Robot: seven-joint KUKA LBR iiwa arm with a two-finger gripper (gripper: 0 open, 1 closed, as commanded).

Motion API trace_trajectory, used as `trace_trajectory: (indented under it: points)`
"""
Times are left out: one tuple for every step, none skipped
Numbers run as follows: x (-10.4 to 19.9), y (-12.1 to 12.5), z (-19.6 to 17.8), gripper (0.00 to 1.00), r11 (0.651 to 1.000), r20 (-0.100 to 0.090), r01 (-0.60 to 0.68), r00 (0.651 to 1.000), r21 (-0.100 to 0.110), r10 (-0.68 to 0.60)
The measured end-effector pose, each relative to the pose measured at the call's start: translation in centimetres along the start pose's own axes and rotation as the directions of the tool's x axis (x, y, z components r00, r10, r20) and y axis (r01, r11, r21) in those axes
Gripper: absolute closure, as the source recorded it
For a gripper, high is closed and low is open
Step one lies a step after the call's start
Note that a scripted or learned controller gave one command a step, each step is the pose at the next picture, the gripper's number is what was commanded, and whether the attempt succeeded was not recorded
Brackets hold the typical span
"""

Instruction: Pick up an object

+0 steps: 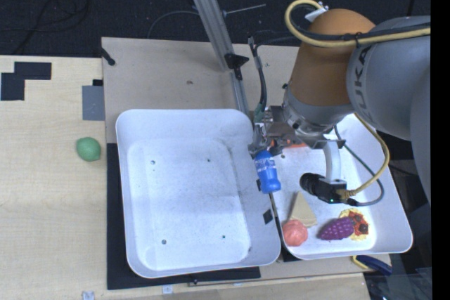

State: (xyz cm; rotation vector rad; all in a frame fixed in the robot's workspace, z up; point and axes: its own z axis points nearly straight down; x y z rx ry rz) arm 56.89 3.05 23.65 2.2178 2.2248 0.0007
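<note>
Two shallow white plastic bins sit side by side. Over their shared rim, the gripper is clenched around a small blue bottle. In the right bin lie a tan wedge, purple grapes and a round pink ball.

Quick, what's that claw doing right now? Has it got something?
Gripper: shut on a blue bottle, held above the rim between the two bins.
</note>
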Motion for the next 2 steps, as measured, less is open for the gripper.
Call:
trace_trajectory:
  points:
    - [4.08,-1.84,0.99,1.00,1.000,0.000,-0.001,1.000,0.002,0.001]
    - [3.89,-1.80,0.96,0.00,1.000,0.001,-0.004,1.000,0.001,0.004]
